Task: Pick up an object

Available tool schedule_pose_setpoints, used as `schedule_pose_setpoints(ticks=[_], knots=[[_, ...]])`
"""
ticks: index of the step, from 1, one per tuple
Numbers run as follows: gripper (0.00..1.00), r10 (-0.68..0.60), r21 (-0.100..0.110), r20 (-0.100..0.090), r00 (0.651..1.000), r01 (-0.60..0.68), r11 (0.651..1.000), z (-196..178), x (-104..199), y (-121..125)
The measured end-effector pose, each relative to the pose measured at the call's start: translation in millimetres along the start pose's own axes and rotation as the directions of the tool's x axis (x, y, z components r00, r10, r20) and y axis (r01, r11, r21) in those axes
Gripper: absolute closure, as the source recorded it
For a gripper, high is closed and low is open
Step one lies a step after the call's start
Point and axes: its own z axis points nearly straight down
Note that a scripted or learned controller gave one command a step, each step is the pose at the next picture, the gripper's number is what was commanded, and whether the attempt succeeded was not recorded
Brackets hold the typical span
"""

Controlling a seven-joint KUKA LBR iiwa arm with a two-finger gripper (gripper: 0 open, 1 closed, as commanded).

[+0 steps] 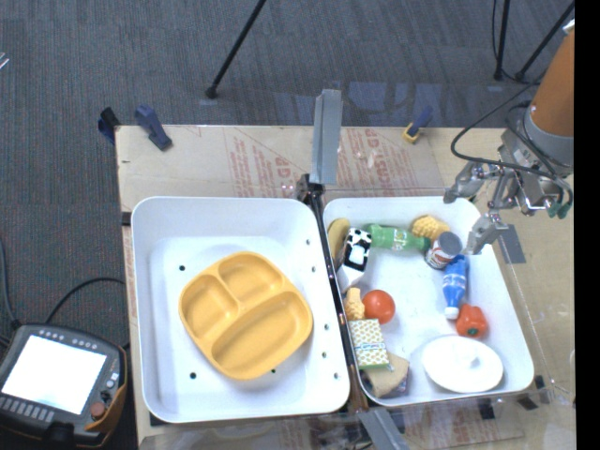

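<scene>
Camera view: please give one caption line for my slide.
KUKA arm poised over right bin of toy food; yellow divided plate in left bin.

The robot's arm (561,82) shows a broad orange band above a grey wrist ring, below which sits a cluster of grey metal brackets and fittings, with a thin black cable looping out beside it, ending in a grey metal claw (489,225) with flat, plate-like fingers.
</scene>
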Motion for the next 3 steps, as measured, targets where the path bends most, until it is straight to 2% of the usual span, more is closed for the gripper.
schedule_pose_setpoints(ticks=[1, 2, 3], knots=[[0.0, -0.018, -0.006, -0.017, 1.0, 0.018, 1.0, 190, -5, -4], [0.0, -0.043, -0.001, -0.001, 0.999, 0.043, 0.999, 189, 20, 8], [0.0, -0.047, -0.001, -0.002, 0.999, 0.047, 0.999, 189, 45, -1]])
